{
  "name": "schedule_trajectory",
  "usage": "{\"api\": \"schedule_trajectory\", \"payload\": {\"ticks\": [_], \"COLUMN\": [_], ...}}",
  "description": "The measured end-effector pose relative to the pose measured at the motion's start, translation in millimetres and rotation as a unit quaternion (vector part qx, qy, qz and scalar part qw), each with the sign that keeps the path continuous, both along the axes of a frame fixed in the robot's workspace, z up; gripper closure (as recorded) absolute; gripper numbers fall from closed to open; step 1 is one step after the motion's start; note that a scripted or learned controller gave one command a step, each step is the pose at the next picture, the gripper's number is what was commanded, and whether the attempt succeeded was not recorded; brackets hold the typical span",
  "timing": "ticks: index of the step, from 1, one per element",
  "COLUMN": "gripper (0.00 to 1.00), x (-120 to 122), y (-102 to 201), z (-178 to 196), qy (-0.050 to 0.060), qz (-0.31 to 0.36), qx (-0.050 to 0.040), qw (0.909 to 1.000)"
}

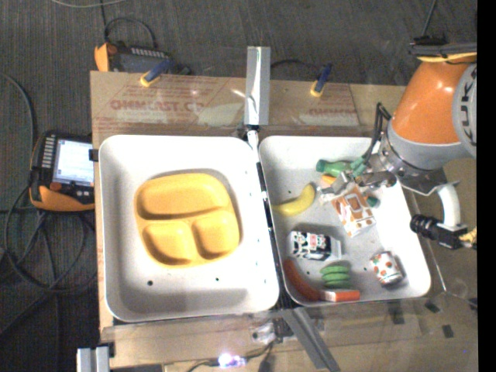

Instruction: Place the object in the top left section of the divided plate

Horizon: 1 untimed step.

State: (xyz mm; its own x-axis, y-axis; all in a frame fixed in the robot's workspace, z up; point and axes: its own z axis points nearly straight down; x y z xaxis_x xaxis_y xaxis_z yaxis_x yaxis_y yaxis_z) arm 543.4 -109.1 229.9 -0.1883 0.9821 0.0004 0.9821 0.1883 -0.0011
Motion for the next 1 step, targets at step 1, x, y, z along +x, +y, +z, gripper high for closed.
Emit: {"api": "schedule_trajectory", "payload": {"ticks": [1], "gripper": [1.00], "x": [-9.9], "y": [70.2], "z": [8.8], "qy": [0.000], "qz": [0.044], "qx": [-0.0009], "qw": [0.9990]}}
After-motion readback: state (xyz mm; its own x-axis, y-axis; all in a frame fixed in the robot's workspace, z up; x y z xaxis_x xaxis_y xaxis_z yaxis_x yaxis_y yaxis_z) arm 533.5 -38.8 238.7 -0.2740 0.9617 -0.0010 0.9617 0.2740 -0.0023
